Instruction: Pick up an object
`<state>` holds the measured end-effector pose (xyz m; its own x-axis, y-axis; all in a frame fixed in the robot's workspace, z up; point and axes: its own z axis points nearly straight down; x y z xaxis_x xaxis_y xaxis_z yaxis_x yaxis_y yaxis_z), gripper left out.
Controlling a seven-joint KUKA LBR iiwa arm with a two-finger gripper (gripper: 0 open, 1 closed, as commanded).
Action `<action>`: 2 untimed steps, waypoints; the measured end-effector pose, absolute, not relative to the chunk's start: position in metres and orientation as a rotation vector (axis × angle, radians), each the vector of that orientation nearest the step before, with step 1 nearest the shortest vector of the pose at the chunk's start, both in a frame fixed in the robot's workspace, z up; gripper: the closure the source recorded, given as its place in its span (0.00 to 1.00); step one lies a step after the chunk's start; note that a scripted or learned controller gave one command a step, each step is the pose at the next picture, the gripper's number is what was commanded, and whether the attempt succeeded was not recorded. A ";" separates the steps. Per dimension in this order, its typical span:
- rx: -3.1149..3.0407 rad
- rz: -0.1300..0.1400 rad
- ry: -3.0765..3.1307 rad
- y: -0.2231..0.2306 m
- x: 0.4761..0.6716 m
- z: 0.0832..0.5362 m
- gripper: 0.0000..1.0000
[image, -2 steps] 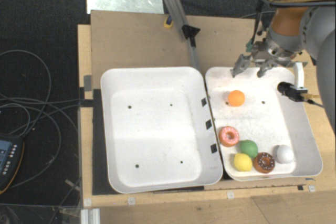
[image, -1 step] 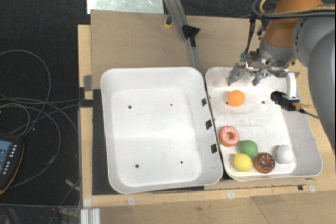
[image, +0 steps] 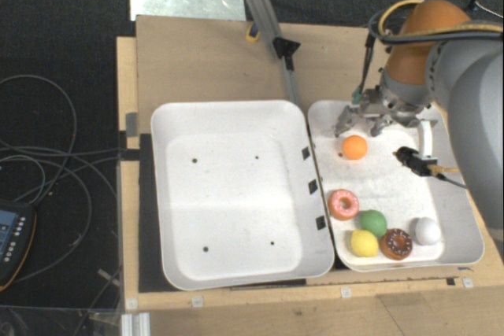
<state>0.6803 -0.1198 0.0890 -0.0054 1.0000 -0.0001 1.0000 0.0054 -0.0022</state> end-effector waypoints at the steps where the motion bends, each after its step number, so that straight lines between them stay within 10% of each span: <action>1: -2.215 -0.004 -2.235 -0.120 0.683 0.103 1.00; 2: -2.219 -0.008 -2.233 -0.113 0.681 0.165 1.00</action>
<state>0.6809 -0.1130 0.1653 -0.0062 1.0000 -0.0011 0.9999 0.0062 0.0086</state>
